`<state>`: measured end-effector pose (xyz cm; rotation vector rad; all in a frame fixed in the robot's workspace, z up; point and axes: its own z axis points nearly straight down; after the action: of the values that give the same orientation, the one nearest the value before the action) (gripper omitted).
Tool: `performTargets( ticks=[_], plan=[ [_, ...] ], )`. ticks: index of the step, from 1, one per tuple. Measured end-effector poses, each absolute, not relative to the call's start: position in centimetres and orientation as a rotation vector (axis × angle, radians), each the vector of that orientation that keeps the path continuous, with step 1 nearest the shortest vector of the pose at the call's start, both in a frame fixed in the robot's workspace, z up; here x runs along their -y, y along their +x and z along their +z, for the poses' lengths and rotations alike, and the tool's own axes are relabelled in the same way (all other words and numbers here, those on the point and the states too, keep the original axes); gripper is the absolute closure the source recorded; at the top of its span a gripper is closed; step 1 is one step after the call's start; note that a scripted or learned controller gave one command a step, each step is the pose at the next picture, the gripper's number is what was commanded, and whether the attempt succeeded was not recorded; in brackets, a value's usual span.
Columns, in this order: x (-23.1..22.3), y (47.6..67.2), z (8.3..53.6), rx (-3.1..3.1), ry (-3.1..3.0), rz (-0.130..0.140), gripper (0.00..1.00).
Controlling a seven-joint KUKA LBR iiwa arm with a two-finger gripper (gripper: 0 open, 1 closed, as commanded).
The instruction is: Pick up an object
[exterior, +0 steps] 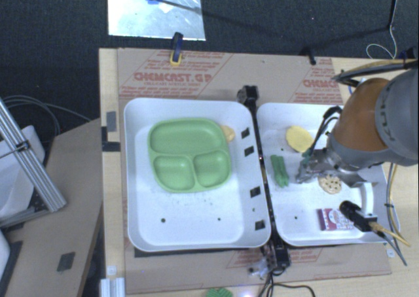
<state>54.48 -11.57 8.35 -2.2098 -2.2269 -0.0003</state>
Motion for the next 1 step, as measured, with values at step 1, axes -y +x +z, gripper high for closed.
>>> performTargets(
  ticks=[1],
  plan=[
    [12.02,54.72,9.52,2.227,-2.219,-0.003,1.00]
  ],
)
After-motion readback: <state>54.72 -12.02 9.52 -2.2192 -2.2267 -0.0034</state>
